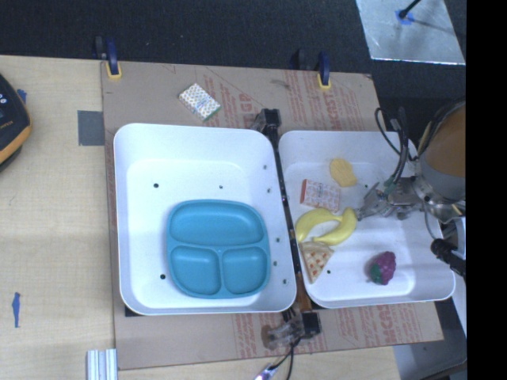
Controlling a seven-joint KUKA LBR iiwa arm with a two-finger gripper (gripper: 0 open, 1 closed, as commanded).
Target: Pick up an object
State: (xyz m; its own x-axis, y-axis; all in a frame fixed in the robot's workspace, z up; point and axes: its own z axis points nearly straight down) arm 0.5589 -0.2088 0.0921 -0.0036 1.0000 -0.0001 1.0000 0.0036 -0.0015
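Lying curved in the right bin, the banana runs roughly nine-to-three, its right tip just at eight o'clock from the gripper, whose fingers look slightly parted with nothing between them.

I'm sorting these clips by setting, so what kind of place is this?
Probably a robot lab test bench, not a kitchen: two white bins on clamped cardboard, toy food such as a banana and purple grapes, and a robot claw reaching in.
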